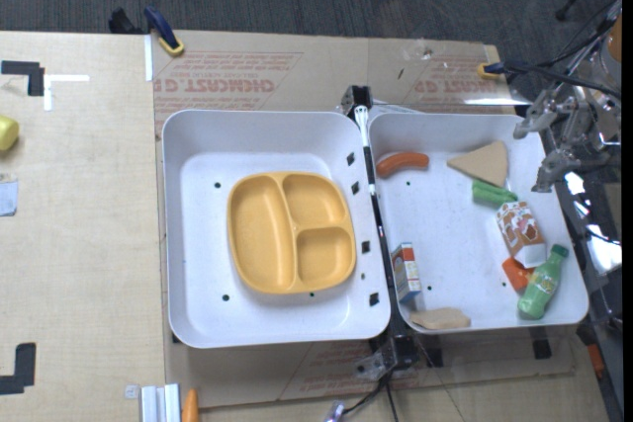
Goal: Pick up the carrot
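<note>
The carrot (514,273) is a short orange piece near the right bin's front right corner. It is wedged between a red-and-white packet (519,228) and a green bottle (540,285), which covers part of it. My gripper (550,149) hangs over the right rim of the right bin (450,242), toward the back. It stands well behind the carrot and apart from it, and I see nothing in its grasp.
The right bin also holds a sausage (401,162), a tan wedge (483,162), a green piece (492,194), a small carton (406,271) and a beige slice (440,318). In the left bin (193,242) lies a yellow divided plate (292,232). Cables run behind the gripper.
</note>
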Tool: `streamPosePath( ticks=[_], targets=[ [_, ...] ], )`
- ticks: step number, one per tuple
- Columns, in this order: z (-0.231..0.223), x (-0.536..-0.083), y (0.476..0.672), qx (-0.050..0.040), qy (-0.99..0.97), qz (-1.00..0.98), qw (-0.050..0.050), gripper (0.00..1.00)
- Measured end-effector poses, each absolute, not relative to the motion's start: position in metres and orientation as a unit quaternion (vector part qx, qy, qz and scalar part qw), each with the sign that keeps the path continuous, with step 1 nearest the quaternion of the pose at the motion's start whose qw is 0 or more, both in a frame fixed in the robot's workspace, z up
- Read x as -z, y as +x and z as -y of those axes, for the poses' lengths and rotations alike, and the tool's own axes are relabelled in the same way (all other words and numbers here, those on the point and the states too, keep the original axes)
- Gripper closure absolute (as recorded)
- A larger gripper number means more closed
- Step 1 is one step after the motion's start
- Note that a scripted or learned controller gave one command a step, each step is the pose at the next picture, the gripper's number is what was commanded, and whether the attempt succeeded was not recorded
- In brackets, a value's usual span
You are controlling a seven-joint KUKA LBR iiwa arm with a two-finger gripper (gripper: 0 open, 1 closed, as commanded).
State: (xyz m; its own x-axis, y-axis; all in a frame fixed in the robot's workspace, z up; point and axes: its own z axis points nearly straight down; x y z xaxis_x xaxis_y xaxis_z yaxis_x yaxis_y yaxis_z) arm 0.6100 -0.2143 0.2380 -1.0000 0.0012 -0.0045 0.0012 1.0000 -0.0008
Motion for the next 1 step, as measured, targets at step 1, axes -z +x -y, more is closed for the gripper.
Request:
streamPosePath(
  ticks=[1],
  targets=[
    [0.1535,-0.1756,0.5883,0.0002,0.215,-0.977,0.001,0.00]
  ],
)
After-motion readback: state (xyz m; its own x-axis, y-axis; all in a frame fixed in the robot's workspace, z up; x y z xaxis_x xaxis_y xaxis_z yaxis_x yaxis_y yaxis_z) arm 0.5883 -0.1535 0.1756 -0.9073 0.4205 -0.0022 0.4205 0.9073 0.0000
